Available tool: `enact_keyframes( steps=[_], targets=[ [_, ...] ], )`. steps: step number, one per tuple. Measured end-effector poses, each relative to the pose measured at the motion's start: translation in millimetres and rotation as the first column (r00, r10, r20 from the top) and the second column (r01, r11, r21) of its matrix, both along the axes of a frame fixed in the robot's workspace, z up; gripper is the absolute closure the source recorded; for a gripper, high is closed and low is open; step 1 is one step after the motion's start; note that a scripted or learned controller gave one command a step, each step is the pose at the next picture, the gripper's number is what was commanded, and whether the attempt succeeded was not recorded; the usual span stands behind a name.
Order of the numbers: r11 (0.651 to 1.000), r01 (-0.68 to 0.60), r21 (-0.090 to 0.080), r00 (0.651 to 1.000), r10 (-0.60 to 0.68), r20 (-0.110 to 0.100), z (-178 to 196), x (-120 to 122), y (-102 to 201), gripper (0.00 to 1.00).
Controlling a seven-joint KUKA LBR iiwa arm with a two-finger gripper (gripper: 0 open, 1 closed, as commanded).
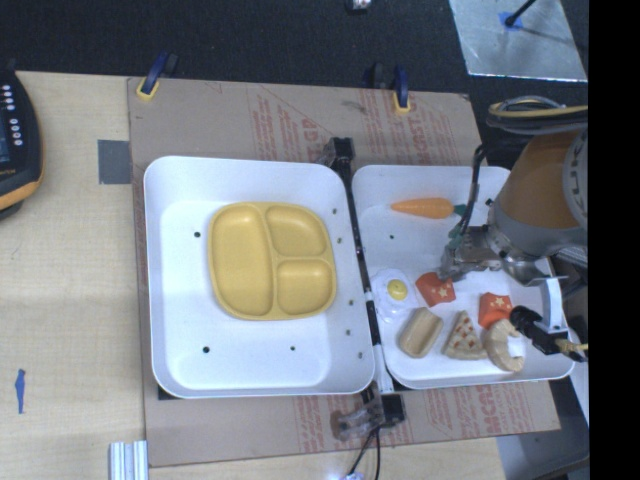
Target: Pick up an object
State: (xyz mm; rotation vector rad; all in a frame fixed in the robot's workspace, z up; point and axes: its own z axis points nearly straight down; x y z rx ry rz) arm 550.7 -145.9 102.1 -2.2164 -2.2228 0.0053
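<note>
While the grey arm (540,193) reaches in from the right over the right-hand bin (375,193), its jaws are seen lowered near the middle of that bin, directly above a small red toy piece (435,290). Whether the jaws are apart or together cannot be told, as they are masked by the wrist and its cabling; no object is seen between them.

The red piece is shown lying just right of a toy fried egg (396,289), a white disc with a yellow centre, which sits by the bin's left wall. An orange toy carrot (422,208) is laid toward the far side of the same bin, well apart from the rest. Along the near edge, a tan bread-like roll (420,332), a pizza slice (463,337) and a pale rounded item (506,348) are lined up side by side, with a second red piece (494,308) just behind them.

A yellow divided plate (271,259), with three compartments, is seen centred in the left-hand bin (180,358). Both bins are carried on a cardboard sheet (290,118) clamped to the table (60,298).
</note>
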Motion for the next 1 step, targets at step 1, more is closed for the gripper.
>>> enact_keyframes(
  steps=[1],
  targets=[
    [1.000, -0.001, 0.000, 1.000, 0.001, 0.000, -0.4, -0.1, 0.1, 0.00]
  ],
)
